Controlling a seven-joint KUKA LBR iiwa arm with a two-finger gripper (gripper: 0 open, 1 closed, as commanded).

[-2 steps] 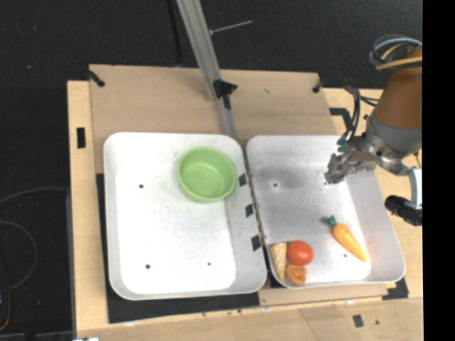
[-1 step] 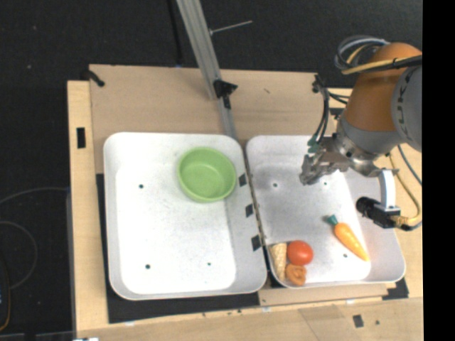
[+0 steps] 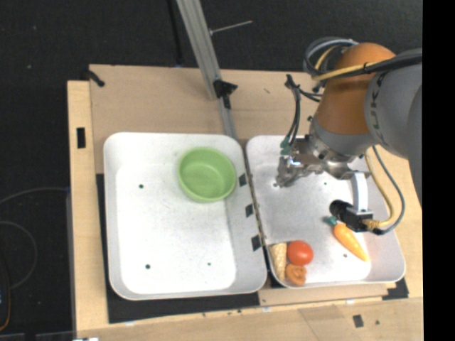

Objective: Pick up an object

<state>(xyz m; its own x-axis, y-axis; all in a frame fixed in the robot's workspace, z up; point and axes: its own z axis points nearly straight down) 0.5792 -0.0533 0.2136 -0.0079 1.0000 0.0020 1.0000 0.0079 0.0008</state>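
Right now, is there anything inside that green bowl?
The green bowl in the left bin shows a bare green bottom, with nothing in it. Its rim hides a thin strip of the inner wall on the near side.

Even overhead light, bright on the white bins; surroundings beyond them fall dark; picture slightly soft, grainy
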